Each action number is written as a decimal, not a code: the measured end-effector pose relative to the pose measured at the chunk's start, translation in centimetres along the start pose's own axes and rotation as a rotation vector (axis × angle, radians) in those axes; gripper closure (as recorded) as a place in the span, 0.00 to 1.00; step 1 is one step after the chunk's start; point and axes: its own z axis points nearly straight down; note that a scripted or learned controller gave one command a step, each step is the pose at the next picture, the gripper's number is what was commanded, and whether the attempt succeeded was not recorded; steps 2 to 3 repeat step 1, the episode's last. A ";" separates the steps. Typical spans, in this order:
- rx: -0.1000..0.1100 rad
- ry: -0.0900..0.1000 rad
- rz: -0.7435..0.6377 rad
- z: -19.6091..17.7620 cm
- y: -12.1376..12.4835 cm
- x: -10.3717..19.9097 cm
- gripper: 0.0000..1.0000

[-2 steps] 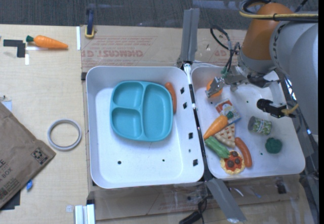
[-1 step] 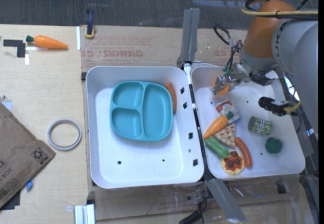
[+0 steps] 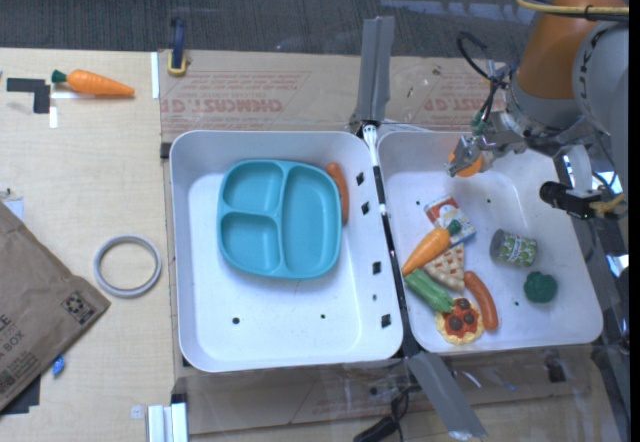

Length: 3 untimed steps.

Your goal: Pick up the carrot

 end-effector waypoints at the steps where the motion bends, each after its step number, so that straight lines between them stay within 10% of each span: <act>1: 0.002 0.001 0.102 -8.0 1.2 7.1 1.00; 3: 0.002 0.001 0.102 -8.0 1.2 7.1 1.00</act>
